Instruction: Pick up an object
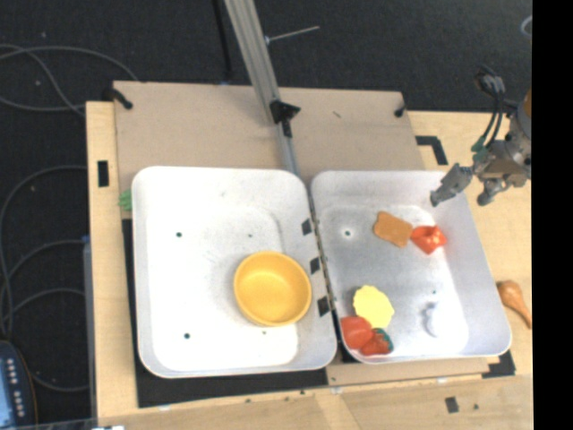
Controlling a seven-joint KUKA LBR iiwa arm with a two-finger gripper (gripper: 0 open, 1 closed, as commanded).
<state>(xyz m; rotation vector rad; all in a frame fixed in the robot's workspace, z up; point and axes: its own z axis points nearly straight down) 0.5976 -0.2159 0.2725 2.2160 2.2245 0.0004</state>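
My gripper (pixel 470 189) hangs over the far right corner of the right bin (pixel 466 330), its two fingers spread open with nothing between them. Below and left of it in that bin lie an orange-brown piece (pixel 392 229) and a red piece (pixel 429 238) side by side. Nearer the front sit a yellow object (pixel 373 305), a red object with a green end (pixel 365 336) and a small grey thing (pixel 431 319). A yellow bowl (pixel 272 288) stands in the left bin (pixel 179 204).
An orange object (pixel 512 298) lies on the bench outside the right bin's right edge. A slanted metal rail (pixel 255 47) rises from behind the gap between the two bins. Cables lie on the dark floor to the left.
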